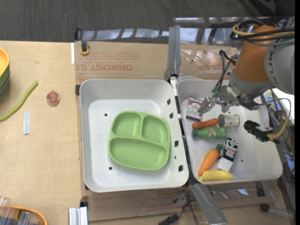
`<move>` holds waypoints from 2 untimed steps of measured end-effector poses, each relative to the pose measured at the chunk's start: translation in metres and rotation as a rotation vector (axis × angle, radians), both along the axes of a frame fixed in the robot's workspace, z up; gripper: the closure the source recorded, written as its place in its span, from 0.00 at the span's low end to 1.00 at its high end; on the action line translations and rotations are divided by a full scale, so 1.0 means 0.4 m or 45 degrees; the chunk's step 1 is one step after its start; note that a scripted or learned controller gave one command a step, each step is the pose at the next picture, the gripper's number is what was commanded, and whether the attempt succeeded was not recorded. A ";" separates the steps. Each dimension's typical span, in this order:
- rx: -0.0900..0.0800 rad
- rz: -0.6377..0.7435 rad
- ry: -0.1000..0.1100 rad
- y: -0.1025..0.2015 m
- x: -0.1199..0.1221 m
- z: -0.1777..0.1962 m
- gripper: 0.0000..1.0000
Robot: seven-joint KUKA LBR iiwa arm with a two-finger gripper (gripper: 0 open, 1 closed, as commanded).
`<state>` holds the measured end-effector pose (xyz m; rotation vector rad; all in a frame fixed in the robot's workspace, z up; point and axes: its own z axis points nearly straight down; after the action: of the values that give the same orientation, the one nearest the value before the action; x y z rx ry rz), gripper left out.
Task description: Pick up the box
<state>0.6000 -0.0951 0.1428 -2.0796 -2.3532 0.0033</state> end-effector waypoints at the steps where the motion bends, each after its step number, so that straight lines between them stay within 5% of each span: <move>1: -0.002 -0.032 -0.004 0.096 0.148 0.123 0.00; 2: 0.000 0.055 -0.001 0.089 -0.019 0.123 0.00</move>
<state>0.5922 -0.0594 0.1921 -2.0288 -2.3982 0.0029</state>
